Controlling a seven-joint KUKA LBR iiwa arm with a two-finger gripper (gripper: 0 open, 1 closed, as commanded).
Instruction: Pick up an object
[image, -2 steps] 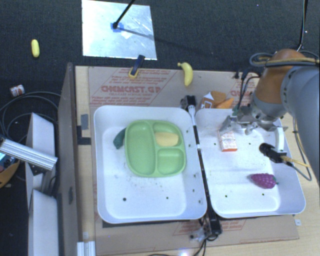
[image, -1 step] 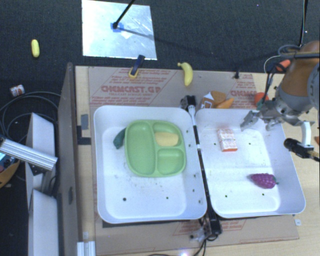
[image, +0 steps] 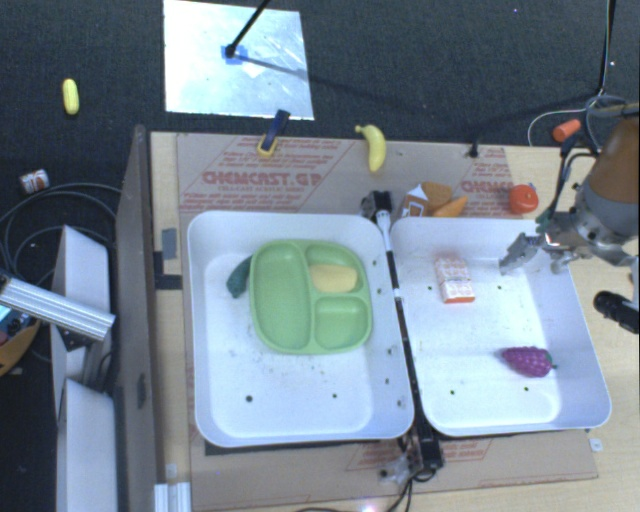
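1. Grapes, a purple toy bunch, lie nearest me in the right bin, close to its front right corner. I judge them light, rubbery and bumpy, so a pinch across the short width of the bunch should work best, though the lumps may roll out of it.
2. Small orange-and-white box lies flat further back in the same bin, well apart from the grapes. It looks light and stiff with flat sides, so I'd squeeze it across the narrow sides. Looks the easier pick to me.
3. Gripper hangs over the bin's far right part, right of the box and touching nothing. Fingers look spread apart with nothing between them.
4. Left bin holds a green divided plate with a yellow piece on it and a dark green item beside it.
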